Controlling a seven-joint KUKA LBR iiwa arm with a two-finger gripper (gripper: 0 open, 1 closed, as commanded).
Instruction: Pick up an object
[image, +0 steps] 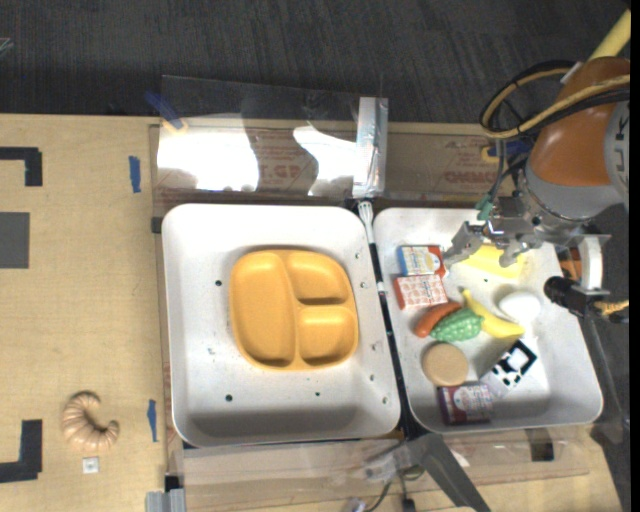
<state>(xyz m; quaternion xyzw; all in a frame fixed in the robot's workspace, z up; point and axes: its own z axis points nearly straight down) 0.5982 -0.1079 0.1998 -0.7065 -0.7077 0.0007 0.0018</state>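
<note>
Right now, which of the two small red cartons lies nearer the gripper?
The upper carton, with the blue panel; the other carton lies below it, farther from the gripper.

Bench (80, 300): tan board; black square marks and blue tape bits along its left part
Left bin (190, 400): white, directly on the bench
Right bin (575, 395): white, just beside the left bin
Croissant (90, 422): on bare bench, near the front left corner, well apart from the bins
</note>
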